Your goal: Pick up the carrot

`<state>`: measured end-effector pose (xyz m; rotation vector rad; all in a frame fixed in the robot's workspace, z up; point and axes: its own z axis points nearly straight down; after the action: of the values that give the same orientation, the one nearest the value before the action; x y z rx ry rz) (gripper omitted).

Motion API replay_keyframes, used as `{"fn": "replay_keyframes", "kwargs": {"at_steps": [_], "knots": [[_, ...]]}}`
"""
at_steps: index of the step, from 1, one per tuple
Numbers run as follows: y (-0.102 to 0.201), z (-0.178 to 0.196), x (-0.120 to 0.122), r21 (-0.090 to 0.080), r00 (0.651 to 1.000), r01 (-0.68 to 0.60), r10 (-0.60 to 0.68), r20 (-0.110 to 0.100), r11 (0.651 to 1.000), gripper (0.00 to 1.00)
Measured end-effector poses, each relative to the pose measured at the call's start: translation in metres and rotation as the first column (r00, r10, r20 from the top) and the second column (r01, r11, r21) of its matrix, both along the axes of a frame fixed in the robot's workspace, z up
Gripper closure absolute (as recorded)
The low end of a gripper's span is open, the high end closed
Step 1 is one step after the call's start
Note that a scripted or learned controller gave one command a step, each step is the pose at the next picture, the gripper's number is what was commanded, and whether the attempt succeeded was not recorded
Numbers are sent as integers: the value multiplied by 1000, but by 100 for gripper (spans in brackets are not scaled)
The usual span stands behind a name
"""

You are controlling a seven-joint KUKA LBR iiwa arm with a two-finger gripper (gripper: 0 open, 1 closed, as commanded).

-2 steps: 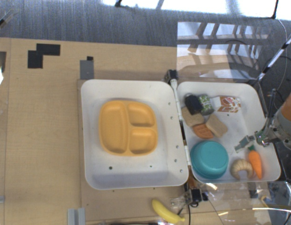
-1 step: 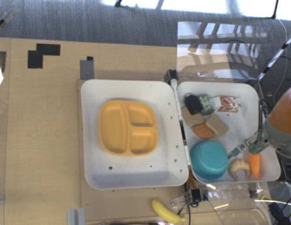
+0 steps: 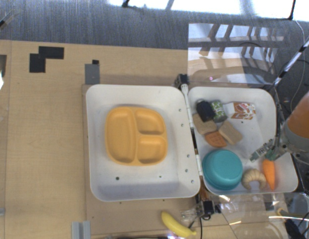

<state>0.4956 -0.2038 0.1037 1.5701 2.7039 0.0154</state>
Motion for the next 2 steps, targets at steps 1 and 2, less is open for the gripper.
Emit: {"fn": "replay_keyframes", "kwargs": {"at_steps": [1, 2], "knots": [[89, 75, -6, 5, 904, 428, -428, -13, 904, 100], [2, 28, -9, -1, 967, 254, -254, -20, 967, 100]]}}
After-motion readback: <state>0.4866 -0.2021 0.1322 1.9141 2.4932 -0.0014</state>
